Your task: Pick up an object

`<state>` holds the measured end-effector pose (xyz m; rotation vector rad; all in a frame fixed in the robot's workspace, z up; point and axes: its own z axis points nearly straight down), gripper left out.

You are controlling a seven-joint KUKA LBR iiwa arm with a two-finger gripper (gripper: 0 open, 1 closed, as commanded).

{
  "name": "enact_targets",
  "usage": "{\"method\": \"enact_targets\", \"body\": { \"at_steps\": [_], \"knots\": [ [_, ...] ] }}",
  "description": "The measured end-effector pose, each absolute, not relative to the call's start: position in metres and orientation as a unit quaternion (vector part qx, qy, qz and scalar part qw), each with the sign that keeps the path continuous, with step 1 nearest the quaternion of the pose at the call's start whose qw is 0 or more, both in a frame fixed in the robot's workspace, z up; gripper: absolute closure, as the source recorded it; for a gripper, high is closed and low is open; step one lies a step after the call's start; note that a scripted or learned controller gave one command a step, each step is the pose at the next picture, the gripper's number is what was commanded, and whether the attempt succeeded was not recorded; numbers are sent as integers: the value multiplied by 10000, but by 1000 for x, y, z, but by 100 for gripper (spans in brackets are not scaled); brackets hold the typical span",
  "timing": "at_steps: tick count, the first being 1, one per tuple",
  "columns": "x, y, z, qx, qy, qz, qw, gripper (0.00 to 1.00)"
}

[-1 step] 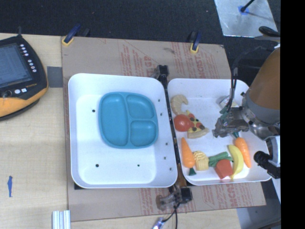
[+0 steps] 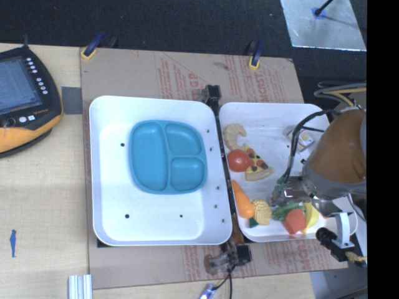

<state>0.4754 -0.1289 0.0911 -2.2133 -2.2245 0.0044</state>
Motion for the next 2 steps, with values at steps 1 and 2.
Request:
{"method": "enact_targets", "body": {
  "at_steps": [1,2],
  "knots": [
    [476,-130,101,-7036,-7106,19,12,100],
    [476,-130,101,-7037,-7105,19,10,0]
  ]
}}
